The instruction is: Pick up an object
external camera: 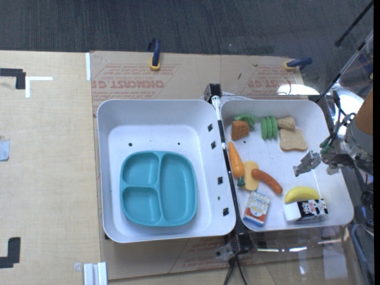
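Right bin, white and shallow, holds every loose item. Along its far side: a small orange-brown piece with a green top, a bunch of green pods, a small tan chunk and a slice of brown bread. Near the dividing wall: an orange carrot lying lengthwise, touching a pale yellow wedge; a reddish-orange sausage lies slantwise just beside the wedge. Near side: a small carton with blue and orange print, a yellow banana, and just beside the banana, nearer the front wall, a white block with black patches.

My pincer sits over the right part of this bin, above bare white floor between the bread and the banana. The metal fingers point toward the bin's middle. Nothing lies between them; how far apart they stand I cannot tell from this slant.

Left bin, same white make, carries a teal three-compartment plate lying flat near its front.

Worktop: pale wood-grain board on the left with black tape marks. Brown printed cardboard lies under both bins, held at the far edge by a blue and yellow clamp and a second one. Beyond that, dark grey carpet.
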`<state>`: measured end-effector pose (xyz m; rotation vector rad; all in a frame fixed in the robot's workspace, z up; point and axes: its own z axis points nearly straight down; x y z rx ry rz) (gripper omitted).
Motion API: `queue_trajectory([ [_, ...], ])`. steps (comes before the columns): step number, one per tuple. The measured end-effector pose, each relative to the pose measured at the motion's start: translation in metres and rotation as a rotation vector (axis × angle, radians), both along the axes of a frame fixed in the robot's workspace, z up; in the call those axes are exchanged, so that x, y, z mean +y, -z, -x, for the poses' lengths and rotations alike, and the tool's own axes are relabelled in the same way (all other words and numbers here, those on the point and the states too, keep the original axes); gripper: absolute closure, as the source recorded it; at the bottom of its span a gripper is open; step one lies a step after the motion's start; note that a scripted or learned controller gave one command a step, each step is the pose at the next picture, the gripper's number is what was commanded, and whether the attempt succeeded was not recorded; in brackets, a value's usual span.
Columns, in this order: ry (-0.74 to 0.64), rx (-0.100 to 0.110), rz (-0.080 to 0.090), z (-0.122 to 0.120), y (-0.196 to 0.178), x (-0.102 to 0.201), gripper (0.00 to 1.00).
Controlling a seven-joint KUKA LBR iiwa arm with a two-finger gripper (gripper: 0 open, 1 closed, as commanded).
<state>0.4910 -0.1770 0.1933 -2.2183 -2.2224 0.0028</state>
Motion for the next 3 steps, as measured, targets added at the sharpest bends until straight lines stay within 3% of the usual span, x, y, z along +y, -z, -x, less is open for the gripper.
queue_trajectory([
  [1,0.160,-0.014,0.003,0.0090,0.0986,0.0321,0.00],
  [2,0.166,-0.009,0.001,0.0089,0.0920,0.0323,1.00],
  [3,0.166,-0.010,0.001,0.0088,0.0918,0.0323,0.00],
])
